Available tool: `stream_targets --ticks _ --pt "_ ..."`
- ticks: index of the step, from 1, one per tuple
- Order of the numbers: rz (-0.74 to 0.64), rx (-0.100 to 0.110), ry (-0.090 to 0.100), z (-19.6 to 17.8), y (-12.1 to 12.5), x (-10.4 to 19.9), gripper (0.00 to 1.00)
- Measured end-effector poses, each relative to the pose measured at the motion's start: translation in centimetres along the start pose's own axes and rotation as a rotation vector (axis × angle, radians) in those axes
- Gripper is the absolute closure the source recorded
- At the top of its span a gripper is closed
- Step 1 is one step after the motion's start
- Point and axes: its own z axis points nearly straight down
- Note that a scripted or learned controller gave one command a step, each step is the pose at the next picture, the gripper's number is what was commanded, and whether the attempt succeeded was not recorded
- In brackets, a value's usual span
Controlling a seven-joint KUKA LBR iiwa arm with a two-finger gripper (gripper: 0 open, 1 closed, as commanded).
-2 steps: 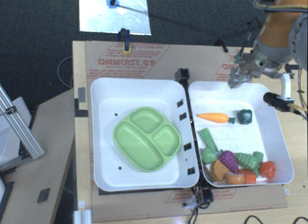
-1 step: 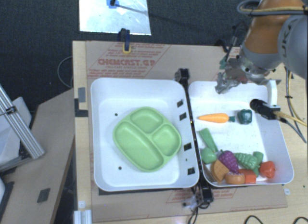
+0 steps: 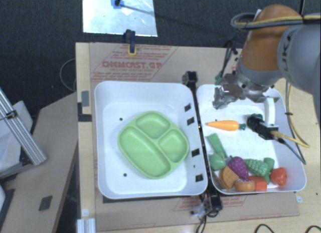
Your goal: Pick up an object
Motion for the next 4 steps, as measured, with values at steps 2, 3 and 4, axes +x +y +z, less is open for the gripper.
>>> stream_targets --ticks 2,3,4 --pt "0.001 -0.005 -0.001 -1.4 -1.7 4.9 1.0" --pt "0.006 -0.003 -0.002 -0.9 -2.3 4.0 1.0" --pt "0.007 -0.003 -0.002 0.5 -2.2 4.2 1.0"
